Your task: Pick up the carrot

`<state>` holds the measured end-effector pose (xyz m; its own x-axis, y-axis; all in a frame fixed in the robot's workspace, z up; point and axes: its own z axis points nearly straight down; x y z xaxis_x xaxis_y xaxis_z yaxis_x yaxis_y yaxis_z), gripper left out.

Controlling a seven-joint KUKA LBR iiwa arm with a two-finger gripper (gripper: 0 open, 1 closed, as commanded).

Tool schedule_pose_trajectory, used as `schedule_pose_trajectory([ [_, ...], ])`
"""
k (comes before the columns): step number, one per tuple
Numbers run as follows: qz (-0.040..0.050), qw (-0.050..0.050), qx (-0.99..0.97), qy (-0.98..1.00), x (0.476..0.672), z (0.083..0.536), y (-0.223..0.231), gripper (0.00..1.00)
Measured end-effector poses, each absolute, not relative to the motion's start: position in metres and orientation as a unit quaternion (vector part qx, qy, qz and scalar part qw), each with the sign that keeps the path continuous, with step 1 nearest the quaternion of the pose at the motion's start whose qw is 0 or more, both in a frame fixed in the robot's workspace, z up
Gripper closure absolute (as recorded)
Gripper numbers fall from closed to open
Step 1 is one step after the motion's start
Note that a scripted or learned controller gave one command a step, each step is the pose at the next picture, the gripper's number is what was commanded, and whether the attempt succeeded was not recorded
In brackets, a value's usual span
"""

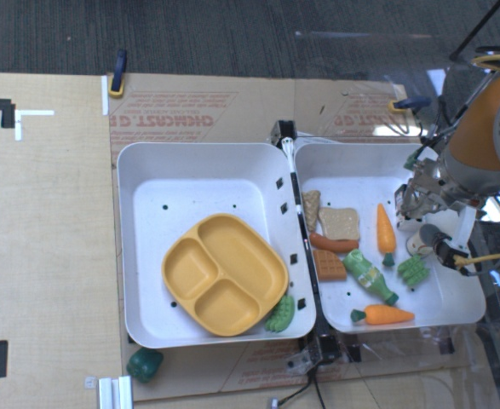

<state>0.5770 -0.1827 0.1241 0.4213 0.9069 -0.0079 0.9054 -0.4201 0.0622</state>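
Observation:
Two orange carrots with green tops lie in the right bin (454,309). One carrot (386,230) points away from the camera near the bin's middle. The other carrot (387,315) lies sideways by the front wall. My gripper (410,201) hangs over the right part of this bin, just right of and slightly above the tip of the first carrot. Nothing shows between it and the carrot, and the dark wrist hides its lower end.
The right bin also holds a bread slice (339,222), a cracker (311,204), a sausage (333,244), a waffle (330,265), a green bottle (370,277) and a green leafy piece (413,271). The left bin (139,186) holds a yellow divided plate (224,273) and a green pickle (281,312).

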Motion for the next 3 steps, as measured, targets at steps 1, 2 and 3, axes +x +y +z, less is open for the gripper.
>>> schedule_pose_trajectory([
  [1,-0.0004,0.000,0.764,0.645,0.540,0.092,-0.162,1.00],
  [2,-0.0014,-0.002,0.865,0.502,0.534,0.091,-0.093,1.00],
  [3,-0.0014,-0.002,0.865,0.502,0.534,0.091,-0.093,0.00],
])
